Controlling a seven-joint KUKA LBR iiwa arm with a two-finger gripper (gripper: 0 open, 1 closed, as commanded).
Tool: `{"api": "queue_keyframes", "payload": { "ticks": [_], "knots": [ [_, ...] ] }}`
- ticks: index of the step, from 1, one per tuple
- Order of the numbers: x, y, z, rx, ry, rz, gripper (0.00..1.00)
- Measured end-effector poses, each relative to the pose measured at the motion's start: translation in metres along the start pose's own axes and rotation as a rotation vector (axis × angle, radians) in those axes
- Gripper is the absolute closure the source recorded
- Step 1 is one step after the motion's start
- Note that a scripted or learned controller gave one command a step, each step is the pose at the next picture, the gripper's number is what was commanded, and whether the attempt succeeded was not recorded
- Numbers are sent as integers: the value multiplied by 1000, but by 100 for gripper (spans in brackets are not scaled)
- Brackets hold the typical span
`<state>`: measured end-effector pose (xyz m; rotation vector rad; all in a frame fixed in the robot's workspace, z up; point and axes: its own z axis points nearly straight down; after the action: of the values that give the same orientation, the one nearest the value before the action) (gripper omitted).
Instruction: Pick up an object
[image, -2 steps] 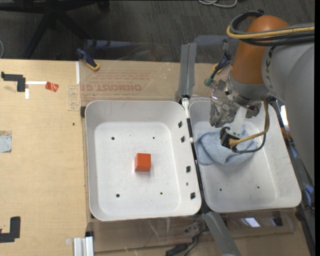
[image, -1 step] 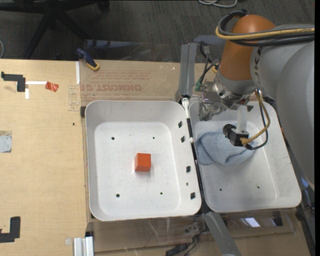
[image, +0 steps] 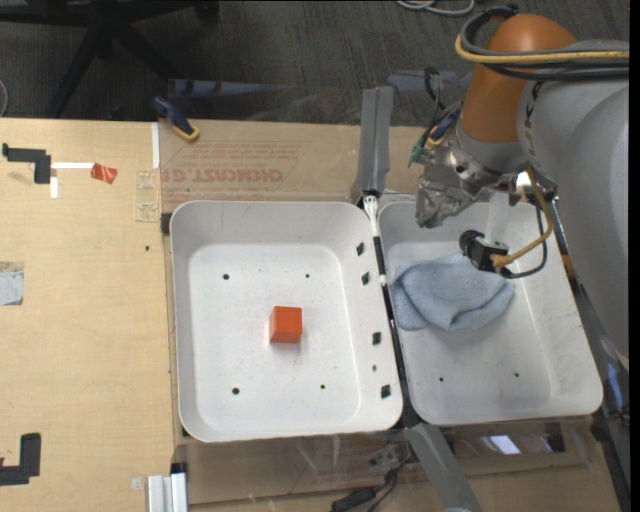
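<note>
Gripper (image: 437, 208) poised above far edge of right bin (image: 560, 400), beside grey cloth (image: 450, 297); whether spread or pressed together, cannot tell. Nothing seen held. Orange block (image: 286, 325) sits mid left bin (image: 200, 400). Pick not done; descent, grasp, lift all remain.

We see a pale wooden bench (image: 80, 330), a brown cardboard sheet (image: 260, 165) behind, and dark carpet (image: 280, 50) beyond.
</note>
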<state>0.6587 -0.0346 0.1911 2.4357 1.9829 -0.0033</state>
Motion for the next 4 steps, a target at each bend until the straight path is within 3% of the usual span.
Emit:
{"api": "queue_keyframes", "payload": {
  "ticks": [2,3,4],
  "knots": [
    [-28,6,-3,1,0,250,100],
    [-65,14,98,-2,1,240,100],
    [-73,15,27,-1,0,22,100]
  ]
}}
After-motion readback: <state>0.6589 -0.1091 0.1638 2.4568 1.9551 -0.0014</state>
